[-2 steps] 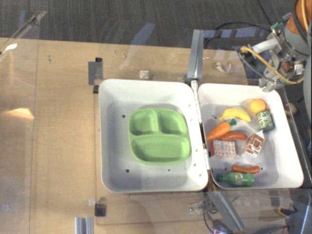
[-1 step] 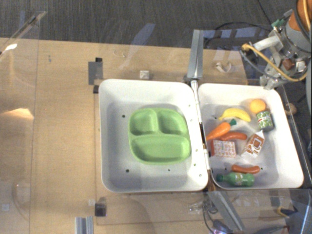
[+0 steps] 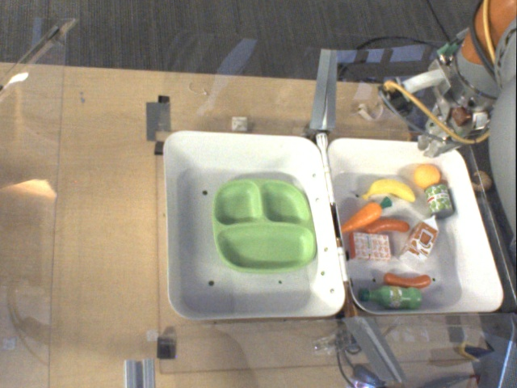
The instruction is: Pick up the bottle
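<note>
Nothing grabbed yet: the gripper (image 3: 430,142) hangs over the right bin's (image 3: 478,241) far rim, can't tell its state. The bottle (image 3: 392,297) lies at the near edge, so it needs a long reach down there.

bench (image 3: 81,217): wooden | left white bin (image 3: 182,217): mid-surface | right white bin (image 3: 472,257): touching it, by right edge | small cube (image 3: 238,124): near far edge
</note>
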